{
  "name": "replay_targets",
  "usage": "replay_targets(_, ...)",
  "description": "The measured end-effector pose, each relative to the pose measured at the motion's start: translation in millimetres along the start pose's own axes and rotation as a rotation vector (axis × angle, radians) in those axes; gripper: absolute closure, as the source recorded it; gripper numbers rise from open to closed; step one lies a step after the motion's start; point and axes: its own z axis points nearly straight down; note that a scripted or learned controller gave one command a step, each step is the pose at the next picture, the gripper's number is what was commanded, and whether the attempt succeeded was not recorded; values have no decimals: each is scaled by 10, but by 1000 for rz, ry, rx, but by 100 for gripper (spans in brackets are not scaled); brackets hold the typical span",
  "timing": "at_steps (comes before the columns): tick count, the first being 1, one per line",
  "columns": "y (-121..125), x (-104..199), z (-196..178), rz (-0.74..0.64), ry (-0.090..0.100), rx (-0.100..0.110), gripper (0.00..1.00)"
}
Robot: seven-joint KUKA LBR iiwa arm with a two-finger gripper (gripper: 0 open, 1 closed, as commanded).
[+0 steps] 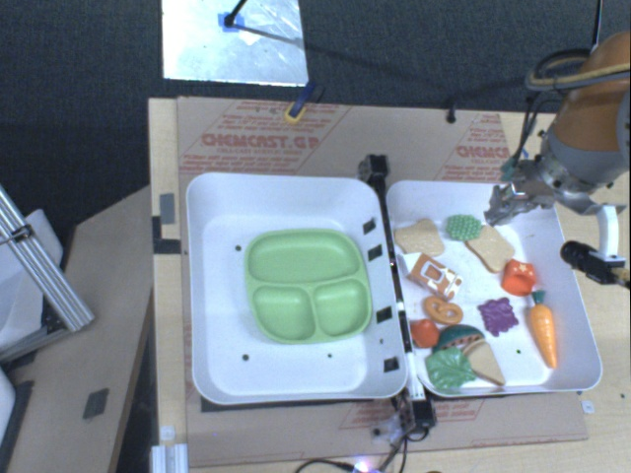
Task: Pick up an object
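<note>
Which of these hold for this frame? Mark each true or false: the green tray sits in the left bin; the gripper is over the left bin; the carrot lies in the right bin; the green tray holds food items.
1. The green tray sits in the left bin. True.
2. The gripper is over the left bin. False: it is above the right bin, near its far edge.
3. The carrot lies in the right bin. True.
4. The green tray holds food items. False: its compartments are bare; the toy foods lie in the right bin.
</note>
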Motion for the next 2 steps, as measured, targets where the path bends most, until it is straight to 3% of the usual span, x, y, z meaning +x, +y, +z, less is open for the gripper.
replay_targets(1, 13, 1, -194, 0, 1, 2, 100)
replay_targets(2, 8, 597, -283, -4, 3, 4, 100)
